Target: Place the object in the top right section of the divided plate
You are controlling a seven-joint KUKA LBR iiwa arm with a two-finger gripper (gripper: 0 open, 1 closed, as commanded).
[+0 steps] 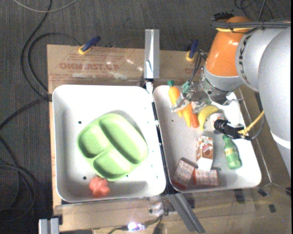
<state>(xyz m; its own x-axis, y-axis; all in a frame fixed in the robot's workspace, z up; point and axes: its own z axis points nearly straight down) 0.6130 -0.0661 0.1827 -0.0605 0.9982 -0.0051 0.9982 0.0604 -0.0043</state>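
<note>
The green divided plate (113,144) lies tilted in the left bin (63,106), with nothing in its sections. My gripper (185,101) hangs low over the back of the right bin (251,177), right above two toy carrots. One carrot, yellow-orange (173,94), lies just left of the gripper. The other carrot, orange (191,118), pokes out below it. A yellow banana (208,113) lies just to the right of the gripper. Whether anything is held is hidden by the wrist.
A green bottle (231,153) lies at the right side of the right bin. A small brown carton (204,147) and two snack packets (184,170) (205,177) lie toward its front. A red toy (98,186) sits in the left bin's front, below the plate.
</note>
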